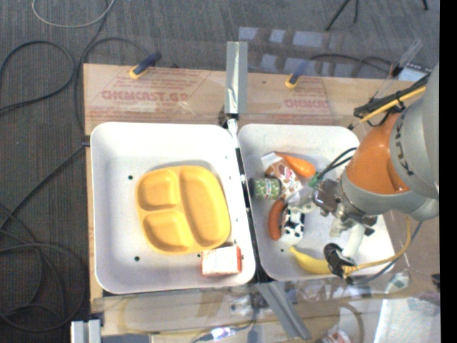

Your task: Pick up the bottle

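So the bottle point(268, 187) is lying on its side in the right bin point(335, 136), tucked against that bin's left wall, about halfway along it. It's the small one with a green label and a pale cap end. A red-and-white packet point(284, 176) sits touching it on the right, with a carrot point(298, 165) just past that toward the far edge. A sausage point(275, 220) and a little cow figure point(291, 226) lie just below, and a banana point(311, 261) rests near the bin's front edge.

The gripper point(330, 200) hangs over the middle of the right bin, well right of the bottle, not touching it. Whether its fingers are spread or pinched together is impossible to tell here, and nothing's visibly held.

To do this well, the arm probably needs to slide toward the left wall and come down straddling the bottle across its narrow width, since the wall and packet crowd it.
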Robot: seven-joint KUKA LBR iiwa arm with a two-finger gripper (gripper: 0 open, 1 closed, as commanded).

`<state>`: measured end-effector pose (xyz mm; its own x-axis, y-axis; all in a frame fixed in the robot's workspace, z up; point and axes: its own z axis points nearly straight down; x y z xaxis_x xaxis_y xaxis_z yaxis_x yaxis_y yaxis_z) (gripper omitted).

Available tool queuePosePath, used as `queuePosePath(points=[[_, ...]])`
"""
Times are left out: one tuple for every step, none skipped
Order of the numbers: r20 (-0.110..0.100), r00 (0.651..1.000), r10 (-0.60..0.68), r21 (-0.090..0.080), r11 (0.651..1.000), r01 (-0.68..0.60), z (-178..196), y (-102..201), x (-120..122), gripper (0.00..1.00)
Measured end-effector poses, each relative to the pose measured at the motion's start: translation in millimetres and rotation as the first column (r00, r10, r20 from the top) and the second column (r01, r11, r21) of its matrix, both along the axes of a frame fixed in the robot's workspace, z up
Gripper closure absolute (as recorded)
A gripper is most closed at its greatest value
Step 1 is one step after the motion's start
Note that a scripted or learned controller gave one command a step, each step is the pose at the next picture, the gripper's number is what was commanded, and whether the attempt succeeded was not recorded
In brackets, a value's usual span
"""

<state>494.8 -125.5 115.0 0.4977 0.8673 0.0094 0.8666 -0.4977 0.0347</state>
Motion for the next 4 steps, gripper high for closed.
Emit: queuePosePath(points=[[-0.037, 0.996, 0.076, 0.005, 0.997, -0.075, 274.6, 68.8, -10.8, 0.00], [-0.042, 0.996, 0.074, 0.002, 0.997, -0.074, 282.7, 67.8, -10.5, 1.00], [-0.043, 0.996, 0.073, 0.002, 0.997, -0.073, 282.6, 67.8, -10.5, 0.00], [-0.046, 0.996, 0.071, -0.002, 0.997, -0.072, 291.3, 66.6, -10.0, 1.00]])
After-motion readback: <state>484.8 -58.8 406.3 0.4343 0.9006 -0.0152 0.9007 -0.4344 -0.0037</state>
